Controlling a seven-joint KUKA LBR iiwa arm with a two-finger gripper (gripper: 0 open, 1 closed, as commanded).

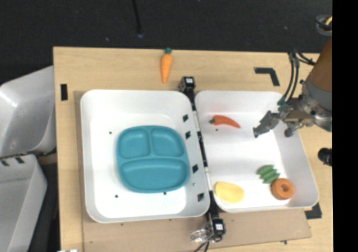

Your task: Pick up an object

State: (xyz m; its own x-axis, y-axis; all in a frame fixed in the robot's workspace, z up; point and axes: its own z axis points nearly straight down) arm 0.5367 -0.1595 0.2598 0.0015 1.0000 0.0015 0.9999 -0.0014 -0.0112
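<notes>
The tabletop (pixel 112 66) looks like pale matt wood, the two bins (pixel 100 200) smooth white plastic (slightly glossy), the teal divided plate (pixel 152 158) smooth plastic, and the carrot (pixel 166 66) matt.

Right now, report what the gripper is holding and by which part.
Nothing is held. The gripper hangs over the right bin, apart from the red pepper to its left; nothing shows between its fingers.

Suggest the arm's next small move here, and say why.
Probably shift the gripper left and lower it toward the red pepper. It hangs over the right bin holding nothing, and the pepper is the nearest item and lies apart from the others; the green piece, orange ring and yellow piece sit at the bin's near edge.
</notes>
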